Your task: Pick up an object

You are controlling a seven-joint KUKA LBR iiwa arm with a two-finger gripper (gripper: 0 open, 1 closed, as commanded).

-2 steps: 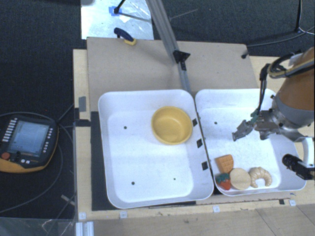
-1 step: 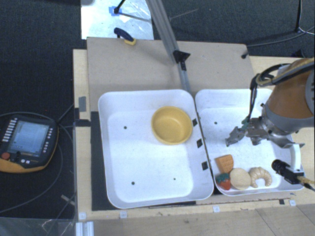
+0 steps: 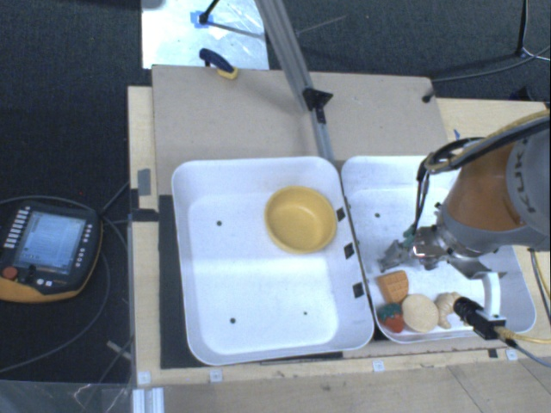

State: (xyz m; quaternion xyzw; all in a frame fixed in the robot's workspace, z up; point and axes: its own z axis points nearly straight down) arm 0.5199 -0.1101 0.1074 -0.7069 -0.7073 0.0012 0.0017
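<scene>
One arm [image 3: 491, 200] reaches from 3 o'clock, gripper [image 3: 403, 252] low over right bin [image 3: 366, 188]; finger state unclear, fingertips blurred.

A pale wooden desk [image 3: 379, 114] stands on dark carpet, carrying 2 shallow white bins side by side. The left bin [image 3: 258, 317] and the right bin [image 3: 370, 188] touch along their inner rims, with a strip of black matting [image 3: 172, 291] showing beside the left bin's outer edge. A blue-and-yellow clamp [image 3: 217, 62] grips the desk's far edge, and a grey metal pole [image 3: 293, 54] slants across its far side.
</scene>
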